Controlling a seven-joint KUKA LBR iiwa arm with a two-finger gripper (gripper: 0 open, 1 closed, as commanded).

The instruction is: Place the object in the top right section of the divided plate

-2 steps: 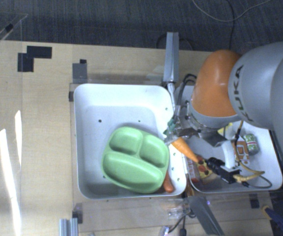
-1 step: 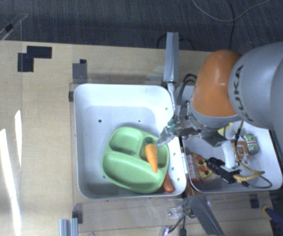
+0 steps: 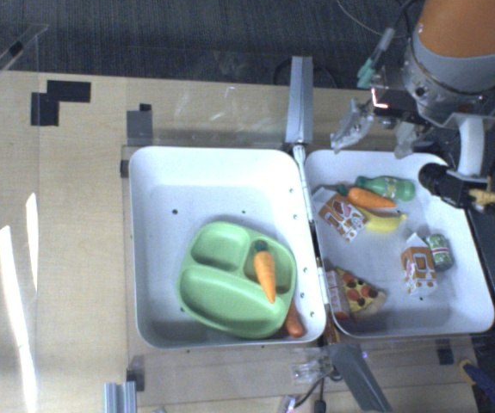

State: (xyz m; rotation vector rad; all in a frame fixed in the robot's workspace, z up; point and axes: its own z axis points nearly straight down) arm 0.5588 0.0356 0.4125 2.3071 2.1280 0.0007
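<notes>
**Carrot lies in the plate's right-hand section, claw raised over the right bin**

You see the green divided plate point(image 3: 230, 284) sitting in the left bin point(image 3: 157, 231), toward its near right corner. A carrot point(image 3: 265, 274) lies on the plate's right-hand section, resting across the ridge that parts this section from the large near one. Its long axis runs almost straight away from you and toward you, tilted a little: the broad top end, with a dark green stub, points to the far side, and the thin tip points to the near side, slightly rightward. A second orange piece point(image 3: 293, 323) sits just off the plate's near right edge, against the bin wall.

The arm point(image 3: 467, 15) comes in from the upper right, its orange band high in the frame. The claw point(image 3: 350, 132) hangs above the far left corner of the right bin point(image 3: 479, 312), well apart from the carrot on the plate. You cannot tell how its grip stands; nothing shows caught in it.

In the right bin you find another carrot point(image 3: 371, 199) lying across a green bottle point(image 3: 389, 187) and a banana point(image 3: 383, 224), a small carton point(image 3: 343, 217) beside them, a pizza slice point(image 3: 356, 293) near the front, and a second carton point(image 3: 417, 268) touching a small can point(image 3: 439, 251). Both bins rest on the desk point(image 3: 49, 256).
</notes>
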